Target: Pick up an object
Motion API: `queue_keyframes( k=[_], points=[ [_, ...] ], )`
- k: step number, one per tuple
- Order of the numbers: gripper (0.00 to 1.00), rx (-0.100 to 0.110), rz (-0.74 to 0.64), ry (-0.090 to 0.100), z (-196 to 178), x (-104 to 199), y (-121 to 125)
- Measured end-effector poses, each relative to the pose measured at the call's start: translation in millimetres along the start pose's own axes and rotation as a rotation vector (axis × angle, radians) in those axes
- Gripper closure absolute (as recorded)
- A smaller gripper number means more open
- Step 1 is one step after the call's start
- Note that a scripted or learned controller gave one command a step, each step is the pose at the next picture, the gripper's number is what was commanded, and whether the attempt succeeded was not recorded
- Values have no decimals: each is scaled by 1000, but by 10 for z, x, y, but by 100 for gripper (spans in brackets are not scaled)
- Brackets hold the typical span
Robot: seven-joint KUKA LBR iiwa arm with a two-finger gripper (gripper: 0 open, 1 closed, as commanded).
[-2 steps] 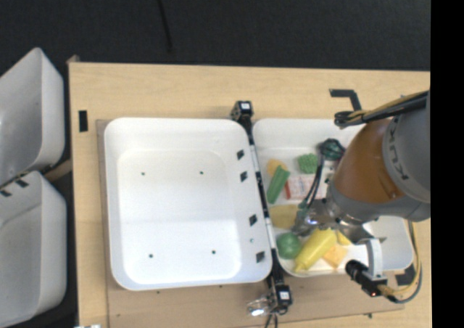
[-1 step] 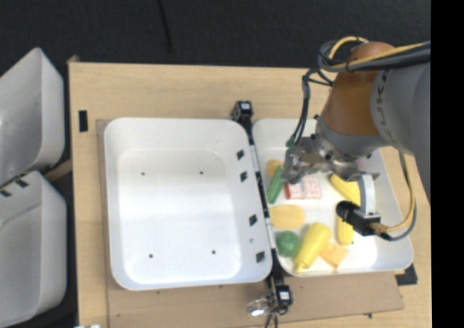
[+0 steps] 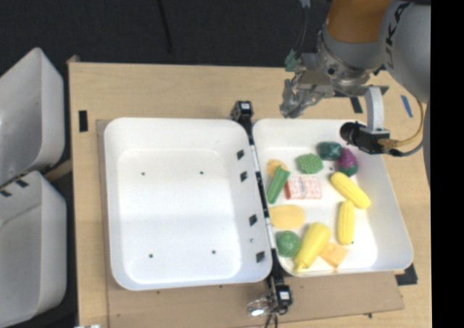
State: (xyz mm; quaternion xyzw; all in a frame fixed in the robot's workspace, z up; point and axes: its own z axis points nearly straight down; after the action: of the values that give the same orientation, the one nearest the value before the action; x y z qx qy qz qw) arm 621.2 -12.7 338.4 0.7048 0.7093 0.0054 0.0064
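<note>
The left bin (image 3: 174,199) lies bare on the counter (image 3: 167,87); the toys crowd the right bin (image 3: 391,236), likely tipped in as one heap. There a green cucumber (image 3: 277,185) runs lengthwise toward the far wall, and two corn cobs (image 3: 351,190) slant differently. The gripper (image 3: 296,104) hangs above the bin's far-left corner, holding nothing; whether its fingers are parted I cannot tell.

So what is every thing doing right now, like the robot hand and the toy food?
gripper: raised above the right bin's far rim, holding nothing.
right bin: holds the toy food.
corn cobs: lying flat.
green pepper: lying near the divider.
left bin: sits beside the right one.
</note>
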Motion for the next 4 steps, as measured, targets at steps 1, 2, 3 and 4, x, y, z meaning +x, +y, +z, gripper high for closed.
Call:
queue_keyframes(
  k=[1,2,3,4],
  points=[
    [100,2,4,-3,-1696,-321,-244],
    [100,19,3,-1,-1553,76,1],
    [100,21,16,-5,-1537,-1030,452],
    [100,20,3,0,-1591,-504,458]
  ],
)
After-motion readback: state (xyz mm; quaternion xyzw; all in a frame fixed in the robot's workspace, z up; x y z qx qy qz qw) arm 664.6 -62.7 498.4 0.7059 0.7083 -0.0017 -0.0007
